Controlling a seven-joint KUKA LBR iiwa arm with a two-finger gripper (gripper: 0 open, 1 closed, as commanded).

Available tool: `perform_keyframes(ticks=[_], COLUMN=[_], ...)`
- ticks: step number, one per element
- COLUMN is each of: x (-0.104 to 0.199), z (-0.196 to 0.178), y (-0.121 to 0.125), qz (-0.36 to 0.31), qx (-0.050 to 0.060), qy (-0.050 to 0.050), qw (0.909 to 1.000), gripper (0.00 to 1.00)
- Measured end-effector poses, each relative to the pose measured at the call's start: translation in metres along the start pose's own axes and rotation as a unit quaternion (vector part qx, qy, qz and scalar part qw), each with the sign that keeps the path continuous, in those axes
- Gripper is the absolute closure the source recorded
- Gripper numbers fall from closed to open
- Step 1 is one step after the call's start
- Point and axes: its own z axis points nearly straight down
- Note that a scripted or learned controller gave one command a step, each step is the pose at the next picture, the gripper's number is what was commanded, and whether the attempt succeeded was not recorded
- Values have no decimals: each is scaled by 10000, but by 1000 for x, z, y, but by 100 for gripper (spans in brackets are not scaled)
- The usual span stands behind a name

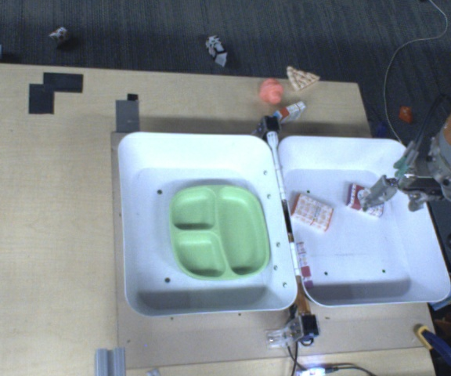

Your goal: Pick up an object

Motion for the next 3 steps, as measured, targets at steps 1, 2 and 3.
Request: perform_keyframes(ticks=[1, 2, 3], x=[-5, -5, -32], z=[178, 166, 102], y=[-5, -3, 47], qz=[12, 9, 7], qx=[-29, -59, -10], qy=[-9, -14, -7], qw=[10000, 10000, 10000], gripper=[0, 100, 100])
